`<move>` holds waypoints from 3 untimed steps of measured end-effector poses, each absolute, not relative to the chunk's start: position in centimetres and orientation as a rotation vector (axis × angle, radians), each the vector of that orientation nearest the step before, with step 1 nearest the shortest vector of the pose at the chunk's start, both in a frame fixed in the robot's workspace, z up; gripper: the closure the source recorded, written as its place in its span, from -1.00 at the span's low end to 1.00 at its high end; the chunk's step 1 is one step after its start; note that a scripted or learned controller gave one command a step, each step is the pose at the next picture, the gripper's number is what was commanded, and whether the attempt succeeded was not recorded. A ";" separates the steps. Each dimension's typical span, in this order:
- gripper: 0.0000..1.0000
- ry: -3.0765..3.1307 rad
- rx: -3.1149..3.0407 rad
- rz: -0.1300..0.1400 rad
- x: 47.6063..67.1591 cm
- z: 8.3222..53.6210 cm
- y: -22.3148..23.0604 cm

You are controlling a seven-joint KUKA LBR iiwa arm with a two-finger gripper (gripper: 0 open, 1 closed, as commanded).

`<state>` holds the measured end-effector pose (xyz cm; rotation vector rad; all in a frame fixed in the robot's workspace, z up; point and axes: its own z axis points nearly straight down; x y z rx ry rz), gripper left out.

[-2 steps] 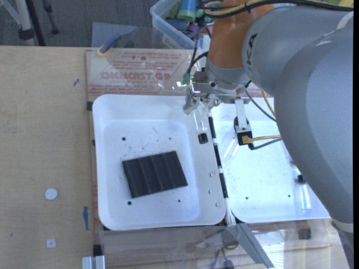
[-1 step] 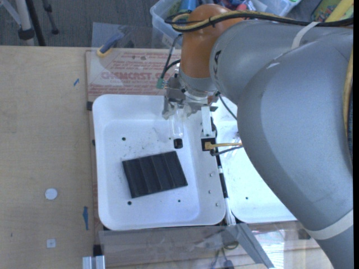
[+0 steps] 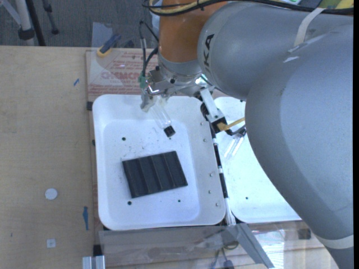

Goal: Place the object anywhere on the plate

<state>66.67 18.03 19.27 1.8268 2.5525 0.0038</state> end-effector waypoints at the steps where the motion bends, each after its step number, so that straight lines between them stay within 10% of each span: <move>1: 1.00 2.608 1.747 0.005 65.4 20.0 21.9; 2: 1.00 3.041 0.793 0.001 66.7 14.2 21.3; 3: 1.00 3.100 0.474 0.006 65.1 22.5 22.5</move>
